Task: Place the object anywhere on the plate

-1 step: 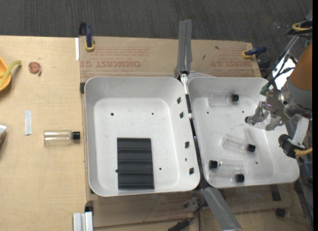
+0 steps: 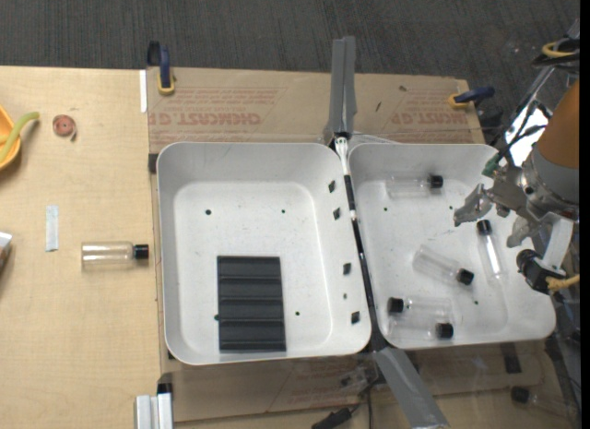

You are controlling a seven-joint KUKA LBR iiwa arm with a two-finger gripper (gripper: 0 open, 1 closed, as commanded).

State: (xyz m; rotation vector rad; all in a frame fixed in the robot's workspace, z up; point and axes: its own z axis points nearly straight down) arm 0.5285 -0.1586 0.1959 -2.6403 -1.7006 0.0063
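Behind bins, cardboard point(image 2: 277, 109) reads "CHEMCST.GF" upside down; tool point(image 2: 498, 206) over rt bin point(image 2: 369, 233), grip state unclear.

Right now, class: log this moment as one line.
arm: over right bin | tool: above clear bottles | plate: dark, left bin | placed: not yet

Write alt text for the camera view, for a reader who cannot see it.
A grey robot arm's gripper hangs over the right bin, which holds several clear vials with black caps, one vial just below the gripper. The left bin holds a dark ribbed plate. Another clear vial lies on the wooden bench outside the bins.
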